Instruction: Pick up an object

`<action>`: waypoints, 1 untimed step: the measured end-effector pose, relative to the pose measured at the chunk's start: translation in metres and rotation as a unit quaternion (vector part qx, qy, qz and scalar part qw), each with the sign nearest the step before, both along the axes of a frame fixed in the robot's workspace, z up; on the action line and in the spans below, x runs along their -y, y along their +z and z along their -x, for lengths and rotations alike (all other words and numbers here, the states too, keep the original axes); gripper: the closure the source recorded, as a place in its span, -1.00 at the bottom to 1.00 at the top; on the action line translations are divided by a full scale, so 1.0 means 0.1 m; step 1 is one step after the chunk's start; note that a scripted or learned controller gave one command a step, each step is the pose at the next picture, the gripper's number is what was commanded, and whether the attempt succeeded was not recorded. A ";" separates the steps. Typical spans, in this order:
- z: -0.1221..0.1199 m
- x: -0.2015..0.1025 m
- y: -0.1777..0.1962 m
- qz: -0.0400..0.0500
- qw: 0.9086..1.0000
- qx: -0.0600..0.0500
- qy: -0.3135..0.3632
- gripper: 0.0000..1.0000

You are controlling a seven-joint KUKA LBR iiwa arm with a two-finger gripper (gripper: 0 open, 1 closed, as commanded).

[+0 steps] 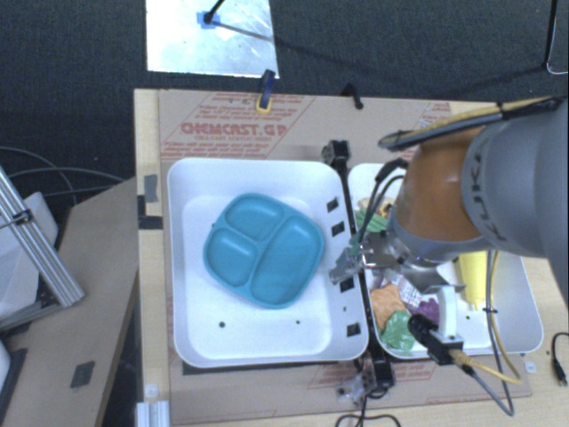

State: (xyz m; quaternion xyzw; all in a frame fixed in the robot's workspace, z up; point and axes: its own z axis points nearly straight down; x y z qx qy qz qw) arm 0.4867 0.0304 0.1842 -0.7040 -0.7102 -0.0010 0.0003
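The arm (462, 194) hangs low over the right bin (524, 327), crowding it, and honestly can't tell the gripper's state from here. Small objects (400, 314) pile at that bin's left wall, too jumbled to read any axis. The left bin (187, 238) has open margins around a blue divided plate (264, 249).

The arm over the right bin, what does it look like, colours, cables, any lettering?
The arm is thick, rounded and grey, with a wide orange band above the wrist and dark lettering on the grey shell. Black cables run beside the orange part, and a yellow cable hangs below. A white block sits near the tool.
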 end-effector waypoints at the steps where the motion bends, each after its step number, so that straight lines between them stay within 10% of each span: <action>1: -0.01 0.02 0.11 0.000 1.000 0.001 -0.001 1.00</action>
